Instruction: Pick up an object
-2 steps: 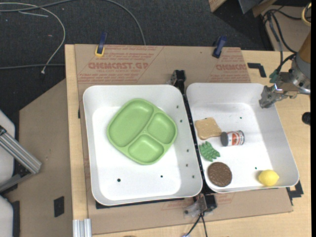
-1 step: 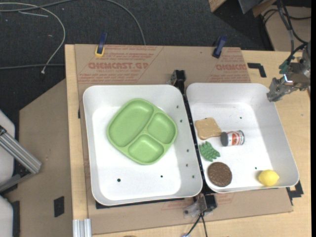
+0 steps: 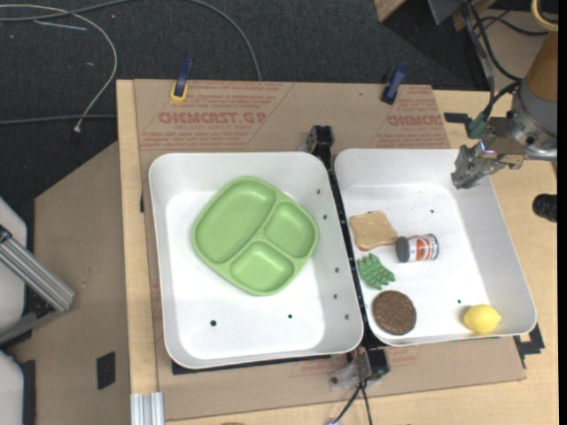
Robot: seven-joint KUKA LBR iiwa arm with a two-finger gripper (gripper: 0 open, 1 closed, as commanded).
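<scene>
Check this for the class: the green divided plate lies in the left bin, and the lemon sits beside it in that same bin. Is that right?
Not quite. The camera view shows the green divided plate in the left bin, but the lemon sits in the right bin, near its lower right corner.

Pincer [image 3: 467, 168] low at far right

The two bins [image 3: 177, 326] look like smooth white plastic with a slight sheen. The green tray [image 3: 255, 235] is matt plastic. The tabletop [image 3: 142, 122] is brown printed cardboard. Below the metallic grey jaws, the can [image 3: 417, 249] looks glossy, and the lemon [image 3: 482, 319] smooth.
</scene>
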